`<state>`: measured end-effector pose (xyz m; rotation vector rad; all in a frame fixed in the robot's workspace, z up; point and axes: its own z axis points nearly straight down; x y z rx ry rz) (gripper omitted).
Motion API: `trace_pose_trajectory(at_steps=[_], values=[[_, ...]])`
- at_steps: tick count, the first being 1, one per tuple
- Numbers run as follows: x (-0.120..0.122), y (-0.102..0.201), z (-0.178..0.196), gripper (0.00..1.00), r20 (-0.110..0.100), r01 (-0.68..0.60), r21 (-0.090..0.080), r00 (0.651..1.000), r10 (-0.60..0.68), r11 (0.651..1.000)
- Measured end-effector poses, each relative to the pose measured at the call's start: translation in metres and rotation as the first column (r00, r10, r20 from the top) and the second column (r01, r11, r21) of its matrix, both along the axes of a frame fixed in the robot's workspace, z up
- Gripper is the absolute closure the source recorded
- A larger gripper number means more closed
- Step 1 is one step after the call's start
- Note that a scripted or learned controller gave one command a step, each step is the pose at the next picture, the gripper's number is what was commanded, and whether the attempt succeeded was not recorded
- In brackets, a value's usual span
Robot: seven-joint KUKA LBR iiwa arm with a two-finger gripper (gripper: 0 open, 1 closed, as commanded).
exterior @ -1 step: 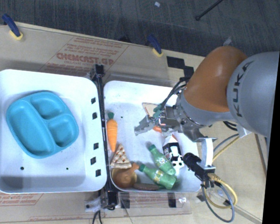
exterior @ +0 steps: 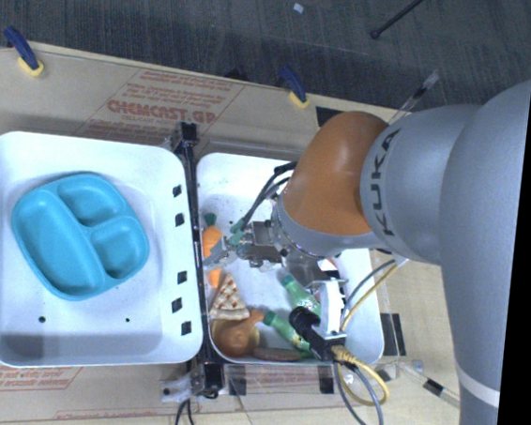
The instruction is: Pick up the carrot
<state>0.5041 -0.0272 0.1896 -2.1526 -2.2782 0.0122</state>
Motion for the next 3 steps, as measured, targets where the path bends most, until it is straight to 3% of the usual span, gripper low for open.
trace_pose_trajectory(at_steps=[1,2,3], values=[[0.072,-0.065,-0.084,0.00,0.014,-0.199,0.005,0.980,0.199,0.980],[0.100,-0.076,-0.097,0.00,0.007,-0.187,0.000,0.982,0.187,0.982],[0.100,-0.076,-0.087,1.00,0.003,-0.196,0.000,0.981,0.196,0.981]])
